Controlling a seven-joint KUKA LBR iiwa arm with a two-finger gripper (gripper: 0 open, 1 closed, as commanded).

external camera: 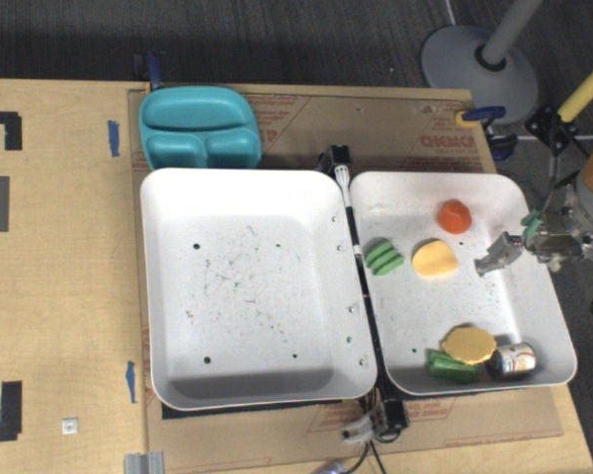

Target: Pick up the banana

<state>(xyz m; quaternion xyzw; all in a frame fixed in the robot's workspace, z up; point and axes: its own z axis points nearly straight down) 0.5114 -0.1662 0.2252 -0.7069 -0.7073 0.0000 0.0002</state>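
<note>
Over the right bin (558,294), the arm reaches in from the right edge, wrist low, pincer (496,256) pointing left w/ fingers apart, gripping nothing. Banana (435,260), a stubby yellow piece, lies mid-bin just left of the pincer, near a green ridged item (382,258); its long axis can't be made out.

Grey metal gripper (496,256) with green-marked wrist, thin dark cables, orange band above
</note>
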